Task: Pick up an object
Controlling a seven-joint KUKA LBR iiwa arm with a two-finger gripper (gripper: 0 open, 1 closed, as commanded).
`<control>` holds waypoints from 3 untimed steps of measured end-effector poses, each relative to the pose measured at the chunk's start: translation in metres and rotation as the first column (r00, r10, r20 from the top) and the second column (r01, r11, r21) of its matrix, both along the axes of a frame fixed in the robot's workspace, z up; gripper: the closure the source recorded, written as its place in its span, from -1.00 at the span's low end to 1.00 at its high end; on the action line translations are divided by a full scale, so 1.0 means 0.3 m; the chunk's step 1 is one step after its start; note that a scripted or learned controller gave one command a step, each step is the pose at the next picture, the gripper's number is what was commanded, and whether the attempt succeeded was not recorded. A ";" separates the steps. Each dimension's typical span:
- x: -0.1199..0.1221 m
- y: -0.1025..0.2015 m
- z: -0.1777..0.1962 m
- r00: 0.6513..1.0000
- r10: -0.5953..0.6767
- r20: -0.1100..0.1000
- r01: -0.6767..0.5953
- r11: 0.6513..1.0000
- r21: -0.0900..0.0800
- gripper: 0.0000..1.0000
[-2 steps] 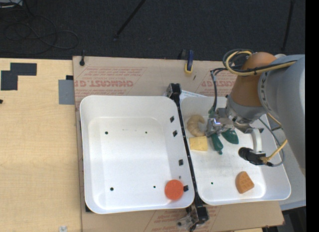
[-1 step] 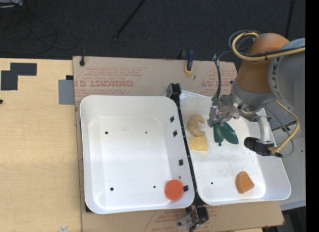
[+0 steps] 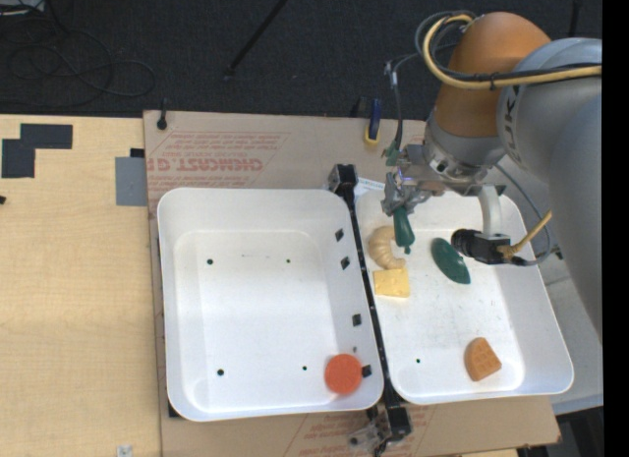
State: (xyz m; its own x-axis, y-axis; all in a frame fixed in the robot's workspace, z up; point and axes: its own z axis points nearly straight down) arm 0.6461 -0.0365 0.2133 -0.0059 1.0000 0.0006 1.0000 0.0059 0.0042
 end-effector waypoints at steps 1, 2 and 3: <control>-0.005 -0.143 0.244 1.000 -0.008 0.001 0.008 1.000 -0.003 1.00; -0.007 -0.050 0.321 1.000 -0.003 -0.004 0.003 1.000 0.000 1.00; -0.032 0.102 0.251 1.000 -0.002 -0.010 0.002 1.000 0.001 1.00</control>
State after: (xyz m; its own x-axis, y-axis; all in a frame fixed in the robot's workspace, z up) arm 0.6365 -0.0058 0.2886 -0.0040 1.0000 0.0014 1.0000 0.0040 -0.0054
